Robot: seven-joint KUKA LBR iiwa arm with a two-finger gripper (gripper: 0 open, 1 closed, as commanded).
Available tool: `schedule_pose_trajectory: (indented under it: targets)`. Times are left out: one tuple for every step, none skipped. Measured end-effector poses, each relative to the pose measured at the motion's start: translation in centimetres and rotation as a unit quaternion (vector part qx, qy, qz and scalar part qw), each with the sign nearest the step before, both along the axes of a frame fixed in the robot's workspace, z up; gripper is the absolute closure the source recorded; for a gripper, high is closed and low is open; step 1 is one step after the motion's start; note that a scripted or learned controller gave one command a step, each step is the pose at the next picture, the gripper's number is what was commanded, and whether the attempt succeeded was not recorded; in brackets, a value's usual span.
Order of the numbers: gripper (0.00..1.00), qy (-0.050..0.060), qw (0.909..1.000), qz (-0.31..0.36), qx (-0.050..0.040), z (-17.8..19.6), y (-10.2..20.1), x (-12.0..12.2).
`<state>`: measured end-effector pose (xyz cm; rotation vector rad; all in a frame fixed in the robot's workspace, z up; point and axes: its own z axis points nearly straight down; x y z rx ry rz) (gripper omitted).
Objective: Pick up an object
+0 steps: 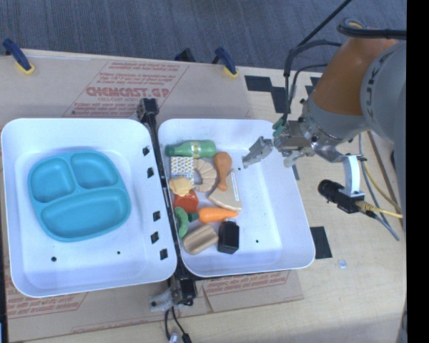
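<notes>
The right bin (282,224) holds a pile of toy food along its left side: a green bottle (191,148), a brown drumstick (222,167), an orange carrot (218,214), a red tomato (186,202), a tan bread piece (199,239) and a black block (229,237). My gripper (267,151) hangs above the bin's upper right part, just right of the drumstick and apart from the pile. Nothing shows in its grasp.
The left bin (18,256) holds a blue divided plate (79,191). A black divider with clips (157,191) runs between the bins. Blue clamps (18,56) pin the cardboard at the back. The right bin's right half is bare white floor.
</notes>
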<state>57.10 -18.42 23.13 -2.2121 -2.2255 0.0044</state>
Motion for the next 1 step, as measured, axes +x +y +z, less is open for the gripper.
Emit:
schedule_pose_trajectory:
  targets:
    - [0.00, -0.007, 0.9997, -0.023, 0.0011, -13.40, 2.37, 5.60]
